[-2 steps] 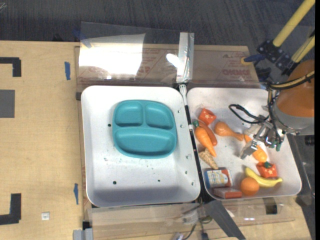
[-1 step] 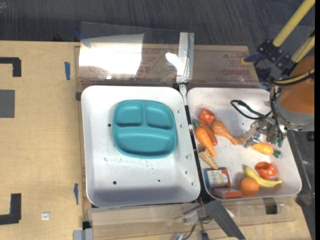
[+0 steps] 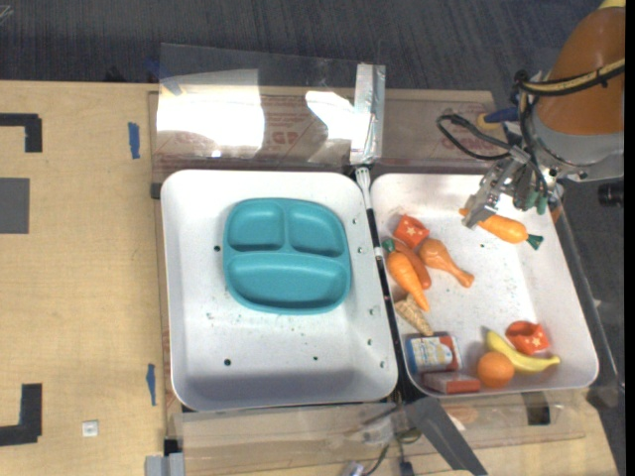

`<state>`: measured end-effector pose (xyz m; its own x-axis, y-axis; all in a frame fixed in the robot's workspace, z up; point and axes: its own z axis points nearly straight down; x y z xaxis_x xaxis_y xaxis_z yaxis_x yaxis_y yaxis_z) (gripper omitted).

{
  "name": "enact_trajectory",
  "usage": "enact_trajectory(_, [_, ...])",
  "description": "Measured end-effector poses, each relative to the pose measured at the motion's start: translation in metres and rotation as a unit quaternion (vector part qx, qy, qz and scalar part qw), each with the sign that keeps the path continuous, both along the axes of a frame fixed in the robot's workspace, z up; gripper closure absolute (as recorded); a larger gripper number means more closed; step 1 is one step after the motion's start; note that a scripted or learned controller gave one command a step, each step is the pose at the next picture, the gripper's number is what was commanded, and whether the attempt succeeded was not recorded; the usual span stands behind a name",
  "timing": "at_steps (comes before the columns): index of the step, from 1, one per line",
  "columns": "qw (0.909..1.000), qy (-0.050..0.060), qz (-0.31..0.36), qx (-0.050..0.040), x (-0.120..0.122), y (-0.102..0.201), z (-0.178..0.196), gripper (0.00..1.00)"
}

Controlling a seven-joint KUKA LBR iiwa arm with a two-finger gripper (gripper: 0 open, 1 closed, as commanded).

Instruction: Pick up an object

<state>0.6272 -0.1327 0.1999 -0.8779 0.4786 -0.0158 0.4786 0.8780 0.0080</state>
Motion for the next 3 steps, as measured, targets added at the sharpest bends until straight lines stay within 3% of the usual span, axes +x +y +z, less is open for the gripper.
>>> enact_trajectory(1, [0.9974, 0.003, -0.072, 0.0011, 0.034, 0.049, 0.045, 1.0])
enact_trajectory(2, [0.9945, 0.009, -0.105, 0.0023, 0.011, 0.139, 0.017, 1.0])
enact_trajectory(3, [0.9943, 0.008, -0.107, 0.0016, 0.012, 0.137, 0.018, 0.0])
